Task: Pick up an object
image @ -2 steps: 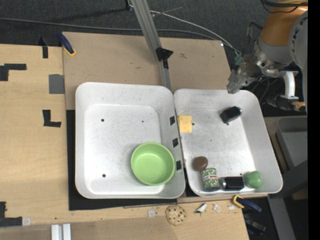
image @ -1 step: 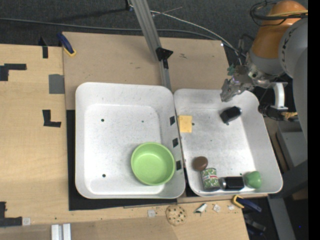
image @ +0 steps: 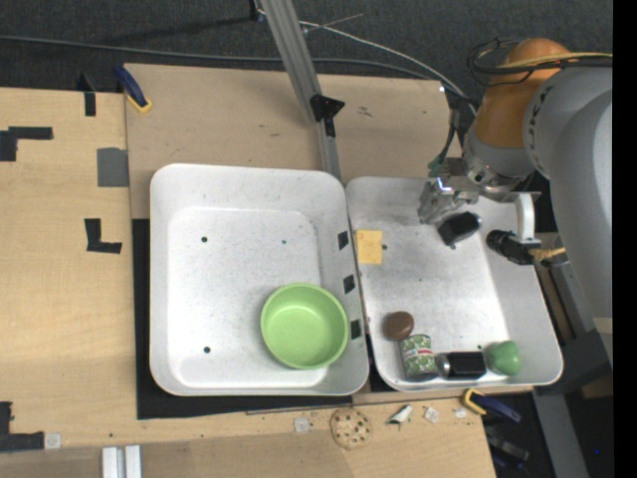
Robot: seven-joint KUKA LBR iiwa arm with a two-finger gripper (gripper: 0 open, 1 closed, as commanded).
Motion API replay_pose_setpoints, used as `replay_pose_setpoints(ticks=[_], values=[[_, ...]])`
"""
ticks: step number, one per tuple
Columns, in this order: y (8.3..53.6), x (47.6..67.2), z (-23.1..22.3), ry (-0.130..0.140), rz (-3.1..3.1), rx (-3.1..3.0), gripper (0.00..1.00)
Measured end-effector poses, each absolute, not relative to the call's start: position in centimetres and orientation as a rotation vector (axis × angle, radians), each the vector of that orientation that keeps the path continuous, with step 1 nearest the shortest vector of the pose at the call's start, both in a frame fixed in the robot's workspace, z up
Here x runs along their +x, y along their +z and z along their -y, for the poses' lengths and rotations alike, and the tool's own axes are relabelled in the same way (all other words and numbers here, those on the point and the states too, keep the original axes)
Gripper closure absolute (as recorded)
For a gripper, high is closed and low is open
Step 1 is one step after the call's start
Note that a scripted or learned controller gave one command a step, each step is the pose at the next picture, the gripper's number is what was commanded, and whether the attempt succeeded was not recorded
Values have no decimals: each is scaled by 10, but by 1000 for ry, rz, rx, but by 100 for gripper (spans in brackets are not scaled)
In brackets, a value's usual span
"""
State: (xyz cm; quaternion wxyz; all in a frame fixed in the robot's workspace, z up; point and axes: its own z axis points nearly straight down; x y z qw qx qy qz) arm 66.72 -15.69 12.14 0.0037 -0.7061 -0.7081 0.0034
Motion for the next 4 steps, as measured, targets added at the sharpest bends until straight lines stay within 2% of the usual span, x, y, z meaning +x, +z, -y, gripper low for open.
replay_pose_setpoints(ticks=[1,2,3,4], values=[[138,669,157,5,2224,-2216,100],[194,660,153,-2,2222,-2221,100],[248,661,153,-4,2224,-2221,100],[254,640,97,1,2223,-2211,100]])
